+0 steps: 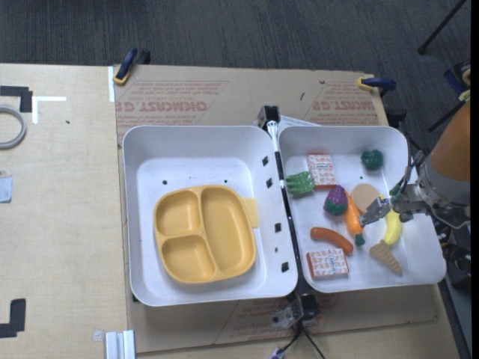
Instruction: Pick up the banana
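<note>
Hovering at the frame's right, the gripper (pixel 379 213) is spreading its fingers just left of the banana (pixel 392 229), which is lying in the right bin (pixel 426 264), ungripped.

The two shallow white plastic bins (pixel 142 223) looked smooth and faintly glossy; the yellow three-compartment plastic plate (pixel 203 234) was matt; the brown printed cardboard sheet (pixel 179 99) beneath looked dull and papery.

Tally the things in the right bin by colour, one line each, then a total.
Green: 2, leafy vegetable and broccoli
Orange: 2, carrot and sausage
Yellow: 1, banana
Purple: 1, eggplant
Tan: 2, cookie and cone
White and red: 2, boxes
Total: 10
</note>
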